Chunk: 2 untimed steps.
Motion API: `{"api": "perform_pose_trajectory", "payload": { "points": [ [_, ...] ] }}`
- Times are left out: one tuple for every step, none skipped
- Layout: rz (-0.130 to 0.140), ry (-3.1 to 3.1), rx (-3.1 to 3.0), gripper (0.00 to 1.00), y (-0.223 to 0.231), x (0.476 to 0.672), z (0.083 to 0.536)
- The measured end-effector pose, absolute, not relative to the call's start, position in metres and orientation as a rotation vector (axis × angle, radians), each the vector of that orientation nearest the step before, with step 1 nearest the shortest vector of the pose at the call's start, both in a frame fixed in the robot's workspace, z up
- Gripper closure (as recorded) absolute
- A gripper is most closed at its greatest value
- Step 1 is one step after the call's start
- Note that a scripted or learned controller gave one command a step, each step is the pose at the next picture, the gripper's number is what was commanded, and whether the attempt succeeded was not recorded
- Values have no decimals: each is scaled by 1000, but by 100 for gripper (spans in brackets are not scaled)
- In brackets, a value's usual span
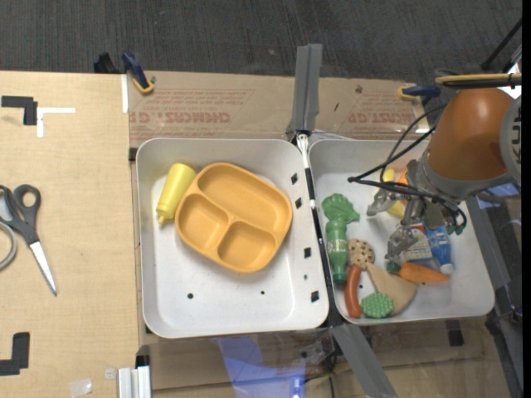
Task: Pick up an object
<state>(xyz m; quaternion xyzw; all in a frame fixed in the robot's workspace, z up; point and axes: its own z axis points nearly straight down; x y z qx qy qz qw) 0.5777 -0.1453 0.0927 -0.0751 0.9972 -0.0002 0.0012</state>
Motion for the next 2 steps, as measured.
{"api": "perform_pose_trajectory", "payload": {
  "points": [
    [-3,3124,-253,0,-178,641,95],
    [-5,3116,-251,100,-177,643,106]
  ]
}}
